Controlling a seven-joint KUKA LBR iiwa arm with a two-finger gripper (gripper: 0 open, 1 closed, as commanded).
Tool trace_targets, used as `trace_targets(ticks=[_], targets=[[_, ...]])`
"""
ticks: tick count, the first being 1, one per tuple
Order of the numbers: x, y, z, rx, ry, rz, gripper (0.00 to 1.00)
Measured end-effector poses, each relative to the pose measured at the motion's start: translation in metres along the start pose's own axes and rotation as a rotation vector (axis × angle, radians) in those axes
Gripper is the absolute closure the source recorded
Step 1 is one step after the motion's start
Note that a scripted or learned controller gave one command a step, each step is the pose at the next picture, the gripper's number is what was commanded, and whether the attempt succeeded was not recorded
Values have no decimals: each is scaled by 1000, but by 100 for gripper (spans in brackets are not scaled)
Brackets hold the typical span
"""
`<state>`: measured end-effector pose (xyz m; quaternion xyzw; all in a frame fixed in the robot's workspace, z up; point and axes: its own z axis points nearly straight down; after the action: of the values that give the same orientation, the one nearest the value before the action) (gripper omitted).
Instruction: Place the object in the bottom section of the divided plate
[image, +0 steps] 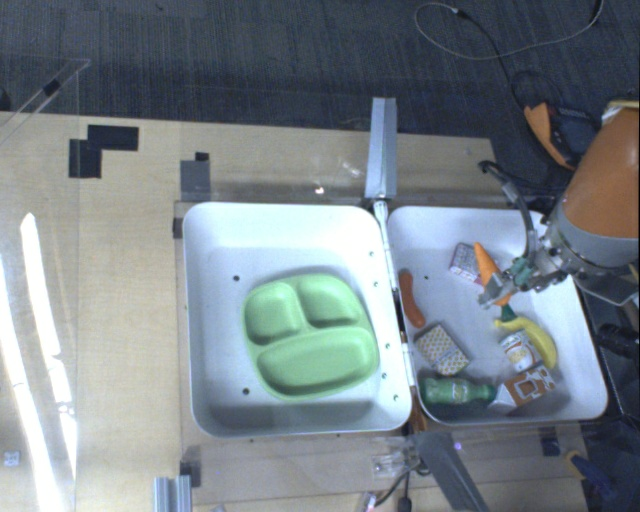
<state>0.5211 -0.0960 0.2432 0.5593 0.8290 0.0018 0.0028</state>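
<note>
A green divided plate lies in the left bin, with two small sections at the top and one large section at the bottom. My gripper hangs over the upper part of the right bin. It is right beside an orange carrot, whose lower end runs under the gripper's tip. The view does not show whether the carrot is held.
The right bin also holds a small patterned box, a red sausage, a checked packet, a green bottle, a banana, a small jar and a brown packet. A metal divider stands between the bins.
</note>
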Motion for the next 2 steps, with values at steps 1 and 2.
trace_targets(ticks=[1, 2], targets=[[78, 37, 59, 3, 2, 112, 100], [77, 74, 13, 1, 1, 75, 100]])
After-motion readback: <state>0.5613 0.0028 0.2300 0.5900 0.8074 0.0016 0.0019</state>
